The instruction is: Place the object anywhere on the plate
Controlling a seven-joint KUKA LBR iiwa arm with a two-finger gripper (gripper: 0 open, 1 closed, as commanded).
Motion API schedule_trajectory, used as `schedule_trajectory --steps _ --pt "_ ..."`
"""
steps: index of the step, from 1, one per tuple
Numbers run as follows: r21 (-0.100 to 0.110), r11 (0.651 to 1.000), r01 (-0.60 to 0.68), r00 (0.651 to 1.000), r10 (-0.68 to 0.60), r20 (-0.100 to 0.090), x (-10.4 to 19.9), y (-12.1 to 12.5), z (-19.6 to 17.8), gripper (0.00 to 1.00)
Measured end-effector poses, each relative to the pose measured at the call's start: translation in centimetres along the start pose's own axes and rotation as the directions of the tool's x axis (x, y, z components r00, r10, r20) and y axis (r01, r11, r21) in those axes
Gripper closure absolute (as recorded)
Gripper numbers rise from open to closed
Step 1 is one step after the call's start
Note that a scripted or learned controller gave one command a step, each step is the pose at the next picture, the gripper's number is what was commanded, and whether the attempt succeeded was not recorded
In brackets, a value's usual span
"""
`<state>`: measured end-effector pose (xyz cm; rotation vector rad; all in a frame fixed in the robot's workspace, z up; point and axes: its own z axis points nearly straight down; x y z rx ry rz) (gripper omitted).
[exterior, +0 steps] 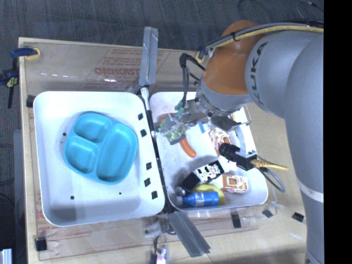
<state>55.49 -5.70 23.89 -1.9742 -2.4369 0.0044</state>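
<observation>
A blue plate point(102, 147) with three sections lies in the left bin point(49, 202). My gripper point(181, 117) is down in the upper left part of the right bin point(258, 194), close to the divider between the bins. A small green and grey object point(171, 128) lies right under it, touching or nearly touching it. An orange carrot-shaped piece point(188, 148) lies just below that. The arm's wrist covers much of the bin's upper half.
More items crowd the right bin: a black and white cow-patterned piece point(208, 172), a blue bottle point(198, 199) beside a yellow object point(212, 190), an orange and white packet point(235, 183), and a striped packet point(220, 137). A metal bar point(147, 54) stands behind the bins.
</observation>
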Motion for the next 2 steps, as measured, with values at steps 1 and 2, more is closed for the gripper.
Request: schedule_trajectory --steps 1,2 --pt "0.0 0.997 0.073 0.997 -0.073 0.002 12.37 2.46 3.15 1.0" --pt "-0.001 0.997 0.072 0.997 -0.072 0.002 12.34 2.46 3.13 0.0"
